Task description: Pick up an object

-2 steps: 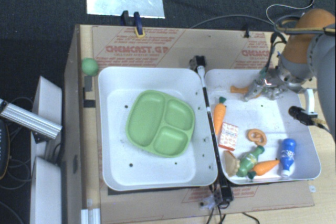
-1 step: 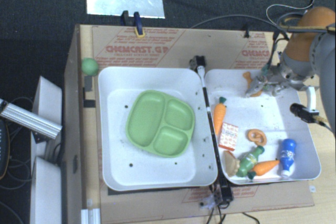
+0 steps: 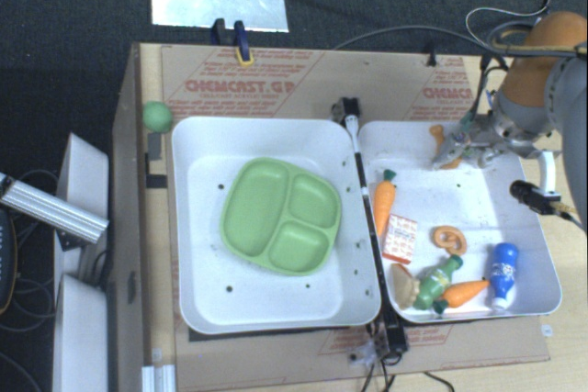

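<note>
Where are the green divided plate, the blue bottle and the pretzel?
Green divided plate (image 3: pixel 280 214): camera view, its middle ridge.
Blue bottle (image 3: pixel 503 271): camera view, its body.
Pretzel (image 3: pixel 449 239): camera view, its upper loop.

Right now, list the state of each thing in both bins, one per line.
Green divided plate: flat in the left bin.
Toy carrot: lying beside the divider in the right bin.
Second carrot: lying flat.
Blue bottle: on its side.
Green bottle: on its side.
Pretzel: flat.
Red-and-white packet: flat.
Gripper: low over the right bin's far end.
</note>
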`<state>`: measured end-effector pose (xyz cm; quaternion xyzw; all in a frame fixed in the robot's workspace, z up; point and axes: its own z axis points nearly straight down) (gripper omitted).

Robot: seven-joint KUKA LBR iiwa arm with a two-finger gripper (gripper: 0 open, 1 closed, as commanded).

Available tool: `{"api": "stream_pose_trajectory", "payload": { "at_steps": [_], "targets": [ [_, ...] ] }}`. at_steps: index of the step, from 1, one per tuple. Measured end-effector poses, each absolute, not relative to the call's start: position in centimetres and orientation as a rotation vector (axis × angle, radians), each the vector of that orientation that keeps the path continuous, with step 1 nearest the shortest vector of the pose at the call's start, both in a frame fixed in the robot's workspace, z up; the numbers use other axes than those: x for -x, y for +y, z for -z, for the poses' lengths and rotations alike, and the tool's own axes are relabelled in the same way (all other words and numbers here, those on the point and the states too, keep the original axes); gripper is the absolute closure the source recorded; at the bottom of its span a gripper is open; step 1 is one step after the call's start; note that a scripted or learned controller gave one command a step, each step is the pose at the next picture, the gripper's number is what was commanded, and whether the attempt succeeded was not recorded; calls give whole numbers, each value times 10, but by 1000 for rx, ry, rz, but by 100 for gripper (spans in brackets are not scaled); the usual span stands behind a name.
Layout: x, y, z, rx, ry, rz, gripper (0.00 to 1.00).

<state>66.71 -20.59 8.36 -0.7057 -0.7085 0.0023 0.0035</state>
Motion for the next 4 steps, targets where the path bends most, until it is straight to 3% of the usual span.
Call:
{"api": "stream_pose_trajectory", "payload": {
  "at_steps": [4],
  "targets": [
    [-667, -206, -83, 2210, -2223, -8, 0]
  ]
}}
